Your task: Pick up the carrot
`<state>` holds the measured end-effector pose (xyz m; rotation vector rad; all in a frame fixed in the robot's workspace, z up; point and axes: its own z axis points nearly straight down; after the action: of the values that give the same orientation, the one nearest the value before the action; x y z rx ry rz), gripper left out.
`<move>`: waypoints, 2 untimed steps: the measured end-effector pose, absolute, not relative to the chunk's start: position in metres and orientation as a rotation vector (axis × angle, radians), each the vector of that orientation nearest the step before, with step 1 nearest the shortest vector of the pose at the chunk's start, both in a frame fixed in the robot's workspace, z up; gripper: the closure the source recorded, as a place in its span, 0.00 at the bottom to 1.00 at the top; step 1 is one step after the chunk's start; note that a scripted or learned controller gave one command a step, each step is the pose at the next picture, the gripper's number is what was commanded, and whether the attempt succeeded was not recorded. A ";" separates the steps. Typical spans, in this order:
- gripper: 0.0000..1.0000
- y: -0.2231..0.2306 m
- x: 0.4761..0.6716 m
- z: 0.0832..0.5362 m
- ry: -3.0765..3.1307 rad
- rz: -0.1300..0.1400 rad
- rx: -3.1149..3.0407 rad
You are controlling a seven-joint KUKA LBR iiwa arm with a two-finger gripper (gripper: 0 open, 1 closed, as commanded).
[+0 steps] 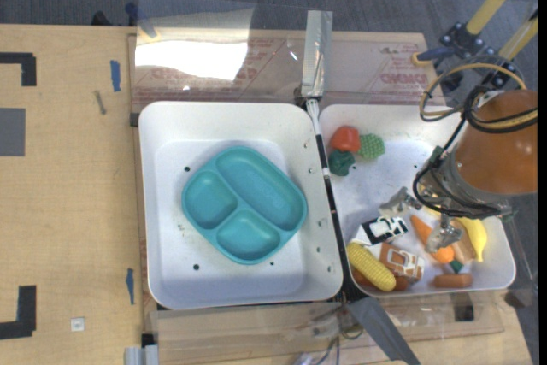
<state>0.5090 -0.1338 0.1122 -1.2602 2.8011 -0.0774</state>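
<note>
The carrot (422, 228) is a small orange piece lying in the right bin (402, 124), near its front right corner. My gripper (438, 233) is down low in that corner, right over the carrot and covering part of it. More orange shows just below the gripper, between the carrot and the banana (475, 238). Whether the carrot is actually between the gripper's parts is hidden by the wrist and cables.
Around the gripper lie a corn cob (370, 266), a small printed box (402, 260), a black-and-white piece (385, 228) and a sausage (453, 279). A red fruit (345, 138) and green items (372, 146) sit at the bin's back. The left bin (162, 184) holds a teal divided plate (244, 203).
</note>
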 end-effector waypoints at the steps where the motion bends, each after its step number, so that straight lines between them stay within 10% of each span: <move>1: 0.00 -0.129 0.508 0.111 2.901 -0.068 -1.049; 2: 0.00 -0.122 0.507 0.111 2.939 -0.071 -0.935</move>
<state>0.5071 -0.1216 0.1114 -0.9353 2.9393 -0.0708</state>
